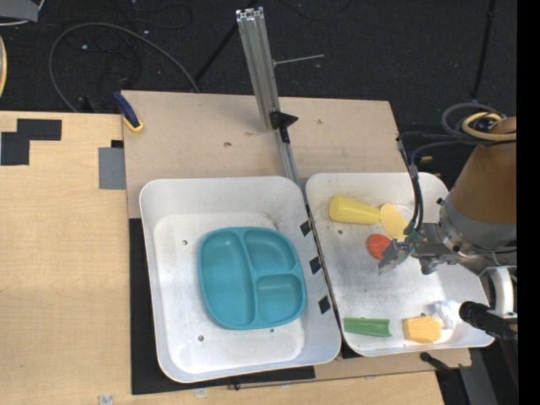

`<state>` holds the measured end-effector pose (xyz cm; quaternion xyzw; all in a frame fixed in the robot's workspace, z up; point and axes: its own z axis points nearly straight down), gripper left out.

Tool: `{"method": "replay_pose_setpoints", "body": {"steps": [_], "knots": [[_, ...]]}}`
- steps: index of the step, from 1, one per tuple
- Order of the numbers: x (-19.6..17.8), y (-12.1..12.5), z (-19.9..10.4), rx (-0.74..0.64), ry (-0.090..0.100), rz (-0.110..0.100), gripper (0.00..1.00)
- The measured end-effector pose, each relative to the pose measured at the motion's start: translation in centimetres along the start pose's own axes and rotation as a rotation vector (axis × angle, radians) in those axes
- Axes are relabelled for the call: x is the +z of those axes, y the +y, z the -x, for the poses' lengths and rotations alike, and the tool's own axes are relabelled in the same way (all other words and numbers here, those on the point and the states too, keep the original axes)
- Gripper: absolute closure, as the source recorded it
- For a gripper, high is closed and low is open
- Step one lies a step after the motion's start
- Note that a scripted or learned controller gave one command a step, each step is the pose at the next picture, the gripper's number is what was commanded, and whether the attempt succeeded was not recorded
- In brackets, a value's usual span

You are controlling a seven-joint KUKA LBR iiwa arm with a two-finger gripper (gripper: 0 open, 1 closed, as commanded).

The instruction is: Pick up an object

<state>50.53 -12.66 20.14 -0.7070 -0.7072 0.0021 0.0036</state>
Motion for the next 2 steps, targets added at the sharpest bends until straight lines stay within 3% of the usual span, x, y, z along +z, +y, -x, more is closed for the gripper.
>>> {"method": "replay_pose_setpoints", "body": {"steps": [2], "knots": [[10.7, -0.3, -0.5, 0.001, 0.001, 0.008, 0.00]]}}
